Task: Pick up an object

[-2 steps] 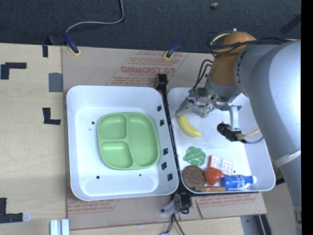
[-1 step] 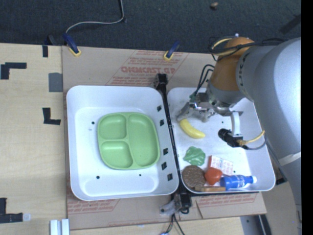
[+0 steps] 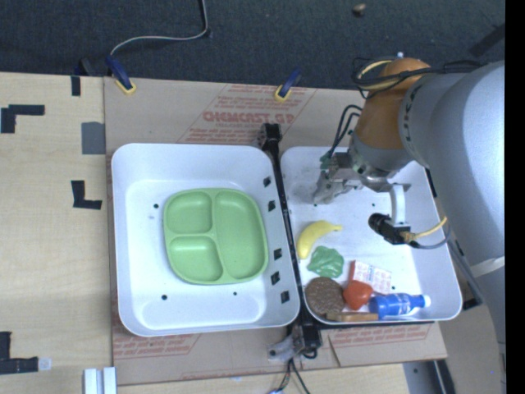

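My gripper (image 3: 328,189) hangs over the upper left part of the right bin (image 3: 435,245), its tips pointing down above bare white floor. Below it in the same bin lie a yellow banana (image 3: 315,235), a green leafy toy (image 3: 326,261), a brown round cookie (image 3: 324,295), a red-and-white packet (image 3: 370,276), a red tomato-like piece (image 3: 357,295) and a blue-capped bottle (image 3: 397,304). The banana is the nearest thing, a short way below the fingertips. Nothing is seen between the fingers.
The left bin (image 3: 131,220) holds a green divided plate (image 3: 216,235). A black divider with clips (image 3: 277,212) runs between the bins. A black cable plug (image 3: 389,228) dangles from the arm over the right bin's middle.
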### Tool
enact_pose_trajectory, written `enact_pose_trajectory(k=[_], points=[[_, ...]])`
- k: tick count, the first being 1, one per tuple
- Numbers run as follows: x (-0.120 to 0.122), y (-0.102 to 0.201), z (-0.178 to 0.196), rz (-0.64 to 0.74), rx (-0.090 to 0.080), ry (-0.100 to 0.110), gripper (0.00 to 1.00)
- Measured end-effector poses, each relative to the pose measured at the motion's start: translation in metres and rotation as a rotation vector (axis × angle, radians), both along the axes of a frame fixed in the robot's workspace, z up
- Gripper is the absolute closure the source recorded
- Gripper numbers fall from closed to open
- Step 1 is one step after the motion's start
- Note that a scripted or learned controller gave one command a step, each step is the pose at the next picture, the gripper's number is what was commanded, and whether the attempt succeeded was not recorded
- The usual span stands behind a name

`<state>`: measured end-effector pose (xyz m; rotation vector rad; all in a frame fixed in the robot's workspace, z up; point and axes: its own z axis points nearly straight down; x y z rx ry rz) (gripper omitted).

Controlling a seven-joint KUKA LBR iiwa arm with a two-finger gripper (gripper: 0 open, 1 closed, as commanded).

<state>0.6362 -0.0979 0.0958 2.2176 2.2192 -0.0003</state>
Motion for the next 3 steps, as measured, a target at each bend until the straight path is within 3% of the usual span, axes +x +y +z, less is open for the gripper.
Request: enact_pose_trajectory(k=[1, 2, 3], points=[[-0.058, 0.023, 0.089, 0.001, 0.004, 0.003, 1.00], [0.013, 0.132, 0.088, 0.002, 0.003, 0.004, 1.00], [-0.019, 0.075, 0.125, 0.000, 0.002, 0.004, 1.00]])
